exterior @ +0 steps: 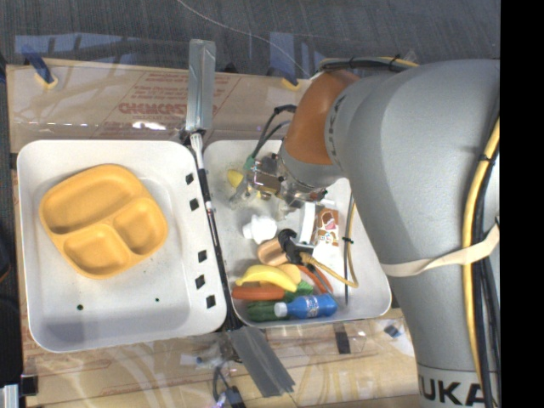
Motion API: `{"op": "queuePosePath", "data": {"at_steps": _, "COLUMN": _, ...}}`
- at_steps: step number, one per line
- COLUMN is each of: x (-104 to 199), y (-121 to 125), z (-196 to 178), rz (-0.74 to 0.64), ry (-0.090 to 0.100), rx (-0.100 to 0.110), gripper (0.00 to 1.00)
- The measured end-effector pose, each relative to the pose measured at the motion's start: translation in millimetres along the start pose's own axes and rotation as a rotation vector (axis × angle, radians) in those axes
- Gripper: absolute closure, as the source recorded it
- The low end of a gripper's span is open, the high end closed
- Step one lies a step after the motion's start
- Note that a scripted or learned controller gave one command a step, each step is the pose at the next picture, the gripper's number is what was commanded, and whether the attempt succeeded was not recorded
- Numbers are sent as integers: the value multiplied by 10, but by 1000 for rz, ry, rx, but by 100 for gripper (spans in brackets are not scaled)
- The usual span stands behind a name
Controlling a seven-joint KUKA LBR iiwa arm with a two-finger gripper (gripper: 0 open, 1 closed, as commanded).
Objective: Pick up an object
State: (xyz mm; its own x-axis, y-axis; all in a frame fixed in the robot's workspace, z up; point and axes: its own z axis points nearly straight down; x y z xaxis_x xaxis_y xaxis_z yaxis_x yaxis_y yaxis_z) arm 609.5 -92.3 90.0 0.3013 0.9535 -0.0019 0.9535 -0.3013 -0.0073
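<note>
Arm position: the grey arm with orange band [316,121] reaches in from 3 o'clock and hangs over the upper half of the right bin [367,291].
Jaws [265,177]: low at the 11 o'clock part of the right bin; the wrist hardware hides them, so whether they are parted or closed, and whether anything is between them, cannot be told.
Nearest candidate: a small yellow object [235,178] just beside the jaws at their 9 o'clock, close to the bin's left wall.
Other candidates: a white object [259,228] at the bin's centre; a banana [270,275], a carrot [262,292], a green vegetable [265,309] and a blue-labelled bottle [310,306] packed together at 6 o'clock; a printed packet [326,226] at 3 o'clock.
Left bin [51,325]: carries a yellow divided plate [102,219], well apart from the jaws.
Risk, wall contact: judged likely if the jaws descend beside the yellow object, since the bin wall is close.
Risk, slip: the yellow object looks small and rounded; a closing grip may push it aside.
Risk, clutter: at 6 o'clock, touching items could be dragged or pinched two at a time.
</note>
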Motion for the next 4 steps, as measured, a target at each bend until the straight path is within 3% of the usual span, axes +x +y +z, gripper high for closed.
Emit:
{"op": "queuePosePath", "data": {"at_steps": 1, "x": -143, "y": 544, "z": -306, "rz": 180, "ry": 3, "rx": -7, "gripper": 0}}
{"op": "queuePosePath", "data": {"at_steps": 2, "x": -106, "y": 28, "z": 3, "rz": 332, "ry": 1, "rx": 1, "gripper": 0}}
{"op": "queuePosePath", "data": {"at_steps": 3, "x": -24, "y": -538, "z": -1050, "rz": 215, "ry": 6, "rx": -10, "gripper": 0}}
{"op": "queuePosePath", "data": {"at_steps": 4, "x": -64, "y": -4, "z": -89, "rz": 469, "ry": 0, "rx": 1, "gripper": 0}}
